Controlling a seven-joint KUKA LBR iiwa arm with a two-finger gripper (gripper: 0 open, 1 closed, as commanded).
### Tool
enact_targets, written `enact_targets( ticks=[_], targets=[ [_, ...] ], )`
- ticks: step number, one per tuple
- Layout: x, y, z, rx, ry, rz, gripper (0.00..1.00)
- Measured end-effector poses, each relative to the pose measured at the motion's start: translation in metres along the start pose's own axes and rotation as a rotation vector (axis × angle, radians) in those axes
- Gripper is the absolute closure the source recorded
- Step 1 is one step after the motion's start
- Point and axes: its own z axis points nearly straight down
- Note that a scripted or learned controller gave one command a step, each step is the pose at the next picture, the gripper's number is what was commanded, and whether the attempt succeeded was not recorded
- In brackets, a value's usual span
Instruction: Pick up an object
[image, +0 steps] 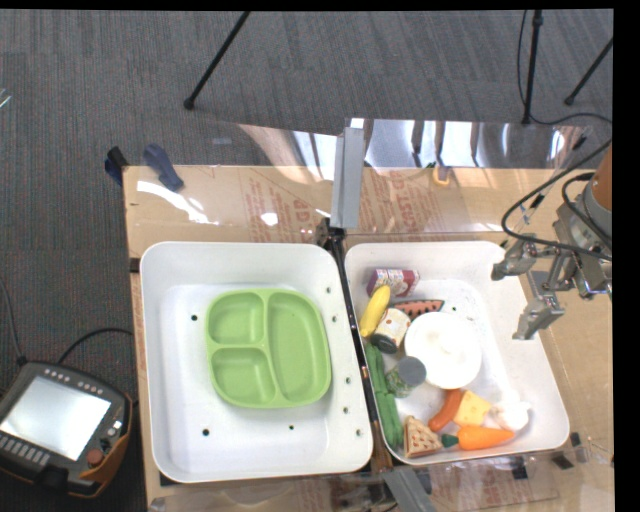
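Note:
The right bin (545, 375) holds a heap of toy food: a banana (375, 309), a purple can (392, 281), a watermelon slice (421, 305), a white plate (446, 350), two carrots (447, 407) (486, 436), a cheese wedge (473, 407) and a long green vegetable (384, 398). My gripper (521, 294) hangs over the right bin's far right rim, above and right of the white plate. Its fingers are open, with nothing between them.
The left bin (170, 330) holds a green divided plate (268, 347). A grey upright post (346, 178) stands behind the gap between the bins. A tablet pendant (58, 415) lies on the floor at lower left. Cables (545, 200) loop near the wrist.

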Motion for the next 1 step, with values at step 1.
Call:
enact_targets(
  ticks=[1],
  targets=[
    [-0.0101, 0.0531, 0.1238, -0.005, 0.012, -0.021, 0.0]
  ],
)
